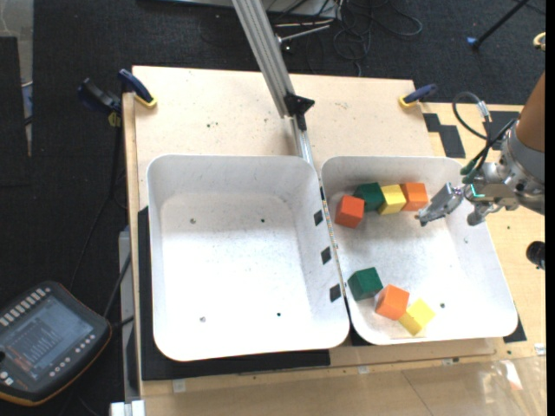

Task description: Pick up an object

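Camera view
Bench: a tan board (pixel 234 111) carries my two white bins side by side; the left bin (pixel 234 258) has bare floor, the right bin (pixel 468 276) holds all the blocks.
Surroundings: a slanted metal rail (pixel 260 42) runs down to the seam between the bins; clamps sit at the board's far corners (pixel 139 89) (pixel 418 95); a handheld control pad (pixel 43 341) lies on the dark floor at lower left.
In the way: the right bin's far wall rises just behind the top row of blocks.
Blocks, top row: orange block (pixel 350 210), green block (pixel 369 196), yellow block (pixel 393 198) and a second orange block (pixel 415 195), touching in a line.
Blocks, lower group: green block (pixel 365 282), orange block (pixel 392 302), yellow block (pixel 416 315), close together near the front wall.
My gripper: (pixel 434 208) over the right bin, nothing between its fingers; whether they are spread or closed I cannot tell.
Nearest block to it: the second orange block, just beside the fingertips on the left; the lower group lies well apart.
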Action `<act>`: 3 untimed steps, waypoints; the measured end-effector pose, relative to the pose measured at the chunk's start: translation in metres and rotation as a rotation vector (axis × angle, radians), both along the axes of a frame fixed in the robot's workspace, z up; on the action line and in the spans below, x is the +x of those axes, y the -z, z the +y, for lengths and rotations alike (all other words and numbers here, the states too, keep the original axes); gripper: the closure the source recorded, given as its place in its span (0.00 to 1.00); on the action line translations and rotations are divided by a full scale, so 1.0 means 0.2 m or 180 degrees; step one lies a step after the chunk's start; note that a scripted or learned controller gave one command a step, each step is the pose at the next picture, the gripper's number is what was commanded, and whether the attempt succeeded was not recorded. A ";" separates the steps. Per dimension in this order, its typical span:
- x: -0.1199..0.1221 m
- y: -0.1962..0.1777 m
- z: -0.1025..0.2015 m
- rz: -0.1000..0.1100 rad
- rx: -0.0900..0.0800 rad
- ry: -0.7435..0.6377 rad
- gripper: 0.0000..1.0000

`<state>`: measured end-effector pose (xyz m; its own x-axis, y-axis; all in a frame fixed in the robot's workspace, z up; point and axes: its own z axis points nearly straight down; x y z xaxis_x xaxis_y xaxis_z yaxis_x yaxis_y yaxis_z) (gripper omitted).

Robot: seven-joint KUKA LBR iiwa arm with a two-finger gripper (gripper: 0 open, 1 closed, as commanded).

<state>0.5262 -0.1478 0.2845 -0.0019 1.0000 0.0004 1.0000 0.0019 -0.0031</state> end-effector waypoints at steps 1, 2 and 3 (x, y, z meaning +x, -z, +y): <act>0.00 -0.01 0.00 -0.0011 -0.0002 0.0005 0.00; -0.01 0.31 0.00 0.0012 0.0002 0.0010 0.00; 0.00 0.53 0.02 0.0006 0.0002 0.0008 0.00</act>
<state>0.5257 -0.1442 0.1783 0.0006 1.0000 0.0009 1.0000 -0.0006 -0.0050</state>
